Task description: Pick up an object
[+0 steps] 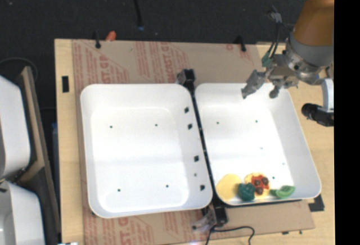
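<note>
Yellow, teal, red and green toys cluster against the near rim of the right bin point(292, 126), and any of them would serve. Furthest from that rim's right corner lies a flat yellow disc point(227, 185); just beside it sit a teal lump point(246, 191), a red piece point(259, 181) and a green piece point(284, 190), all touching or nearly so. They look small, light and probably soft or plasticky, likely to slide on the smooth bin. The green piece, at the cluster's open end, seems easiest to pinch across its narrow width. The gripper point(261, 87) hangs over the bin's far rim, well apart from the toys, fingers spread and holding nothing.
</note>
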Motion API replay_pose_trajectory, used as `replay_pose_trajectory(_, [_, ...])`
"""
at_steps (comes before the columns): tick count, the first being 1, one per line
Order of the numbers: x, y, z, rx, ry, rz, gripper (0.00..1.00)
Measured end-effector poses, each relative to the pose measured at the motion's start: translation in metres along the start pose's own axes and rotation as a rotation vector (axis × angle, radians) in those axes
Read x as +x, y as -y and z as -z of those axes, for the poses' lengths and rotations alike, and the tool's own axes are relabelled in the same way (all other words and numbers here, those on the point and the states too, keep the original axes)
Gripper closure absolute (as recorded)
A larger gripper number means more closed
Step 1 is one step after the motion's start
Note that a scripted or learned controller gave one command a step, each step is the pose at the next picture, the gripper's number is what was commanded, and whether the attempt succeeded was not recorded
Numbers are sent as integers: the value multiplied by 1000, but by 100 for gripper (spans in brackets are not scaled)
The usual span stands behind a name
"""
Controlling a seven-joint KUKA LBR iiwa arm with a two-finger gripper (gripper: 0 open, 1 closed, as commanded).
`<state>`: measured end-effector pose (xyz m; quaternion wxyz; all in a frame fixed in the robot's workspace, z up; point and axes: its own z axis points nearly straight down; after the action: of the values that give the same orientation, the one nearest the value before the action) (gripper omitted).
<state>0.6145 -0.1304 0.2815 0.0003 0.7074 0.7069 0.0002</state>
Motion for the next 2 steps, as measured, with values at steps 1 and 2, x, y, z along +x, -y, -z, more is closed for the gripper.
replay_pose_trajectory(1, [-3, 92, -8, 0, 0, -2, 0])
replay_pose_trajectory(2, [-56, 120, -37, 2, 1, -5, 0])
